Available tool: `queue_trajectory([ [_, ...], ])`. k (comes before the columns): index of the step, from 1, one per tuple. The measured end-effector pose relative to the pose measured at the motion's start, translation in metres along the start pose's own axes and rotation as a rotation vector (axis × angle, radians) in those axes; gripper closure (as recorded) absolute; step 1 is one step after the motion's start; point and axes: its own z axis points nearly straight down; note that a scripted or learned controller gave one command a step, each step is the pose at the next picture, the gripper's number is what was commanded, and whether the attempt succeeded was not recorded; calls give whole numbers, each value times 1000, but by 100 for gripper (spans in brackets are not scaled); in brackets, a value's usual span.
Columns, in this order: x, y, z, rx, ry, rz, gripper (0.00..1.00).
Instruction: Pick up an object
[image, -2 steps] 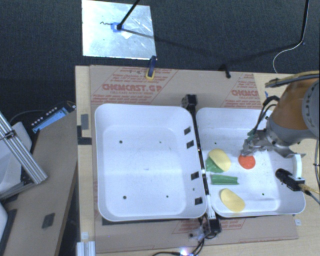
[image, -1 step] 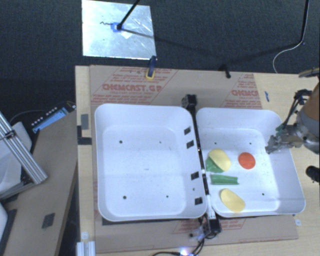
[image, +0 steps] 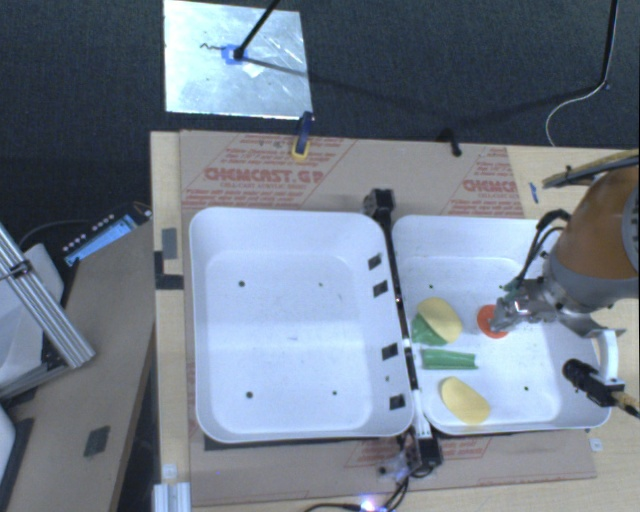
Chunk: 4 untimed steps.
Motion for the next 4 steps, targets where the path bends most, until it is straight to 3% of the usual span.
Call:
queue_trajectory([
  [1,10,37,30,-8,-4,0,100],
  [2,-2,46,28,-10,-4,4,100],
  [3,-36,64,28,-11,-6,5,100],
  [4,-3,93,-79,-17,-6,-2,100],
])
